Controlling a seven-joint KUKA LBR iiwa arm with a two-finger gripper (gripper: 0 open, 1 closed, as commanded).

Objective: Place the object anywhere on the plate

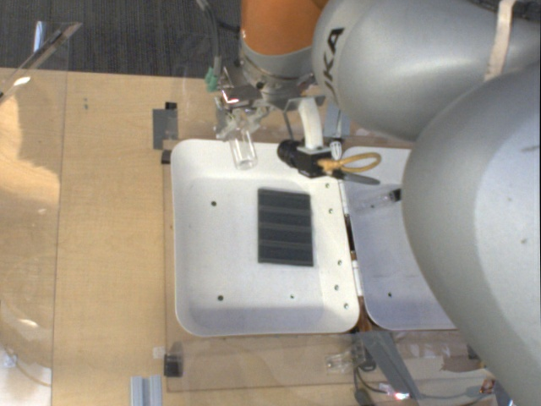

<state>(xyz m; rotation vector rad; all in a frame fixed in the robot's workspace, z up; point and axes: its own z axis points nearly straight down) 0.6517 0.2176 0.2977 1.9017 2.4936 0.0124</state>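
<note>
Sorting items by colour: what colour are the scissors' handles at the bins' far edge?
Yellow-orange handles on the scissors, seen in the camera view.

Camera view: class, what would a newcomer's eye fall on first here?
The huge grey arm with its orange band crowds the top and right. In the middle of the left white bin lies a dark ribbed plate. Yellow-handled scissors lie at the far edge between the two bins.
</note>
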